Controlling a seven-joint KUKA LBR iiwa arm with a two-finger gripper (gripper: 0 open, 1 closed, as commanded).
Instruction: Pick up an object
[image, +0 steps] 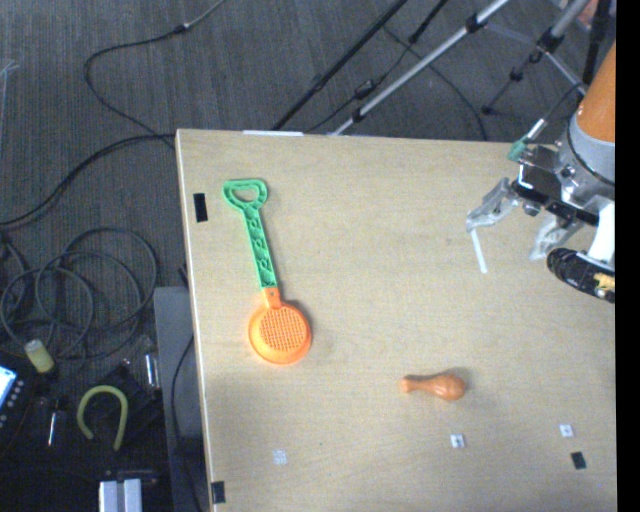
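Claw: wide apart, holding nothing, high over the table.
Drumstick: well below the claw, lying flat.
Sieve: far left of the claw.
Risk: the round drumstick could roll away from 1 finger.

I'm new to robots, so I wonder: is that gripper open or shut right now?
Open. The gripper hangs above the bench with its two fingers spread apart, and nothing sits between them.

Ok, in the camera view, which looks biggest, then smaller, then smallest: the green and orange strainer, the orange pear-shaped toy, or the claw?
1. Strainer, clearly the longest.
2. Claw, though it sits higher and nearer the camera, so its rank is unsure.
3. Pear-shaped toy, smallest.
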